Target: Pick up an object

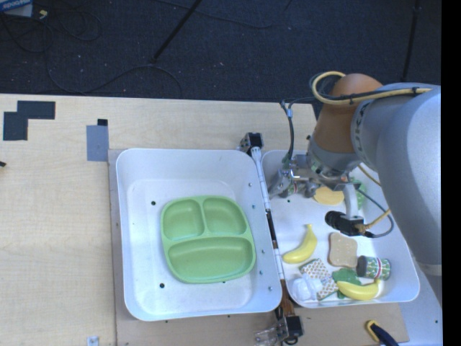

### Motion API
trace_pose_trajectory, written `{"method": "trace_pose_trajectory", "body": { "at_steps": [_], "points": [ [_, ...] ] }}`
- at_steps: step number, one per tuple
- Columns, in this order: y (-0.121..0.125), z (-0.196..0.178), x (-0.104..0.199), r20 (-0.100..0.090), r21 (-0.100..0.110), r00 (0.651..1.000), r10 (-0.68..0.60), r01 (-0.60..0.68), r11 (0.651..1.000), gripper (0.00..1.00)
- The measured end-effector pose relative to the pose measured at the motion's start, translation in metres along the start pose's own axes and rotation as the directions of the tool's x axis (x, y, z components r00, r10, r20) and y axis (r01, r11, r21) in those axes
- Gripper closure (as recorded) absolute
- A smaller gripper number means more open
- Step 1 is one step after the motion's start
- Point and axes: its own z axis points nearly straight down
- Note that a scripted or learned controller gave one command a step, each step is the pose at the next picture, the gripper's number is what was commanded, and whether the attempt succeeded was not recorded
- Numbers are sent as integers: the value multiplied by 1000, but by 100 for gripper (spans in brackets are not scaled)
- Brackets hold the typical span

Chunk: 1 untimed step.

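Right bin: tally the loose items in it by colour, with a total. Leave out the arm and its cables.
Yellow: 3, two bananas and a flat yellow piece partly under the arm
Tan: 1, toast slice
Green: 1, patterned cup
Checkered: 1, small block
Total: 6; the clutter at the right bin's front may hide more.

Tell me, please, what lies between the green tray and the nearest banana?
In the camera view, between green tray and banana run the bins' adjoining rims.
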Motion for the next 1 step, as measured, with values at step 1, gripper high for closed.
{"method": "trace_pose_trajectory", "body": {
  "at_steps": [1],
  "points": [
    [-4,-5,1,-7,25,1000,-1,2,1000,100]
  ]
}}
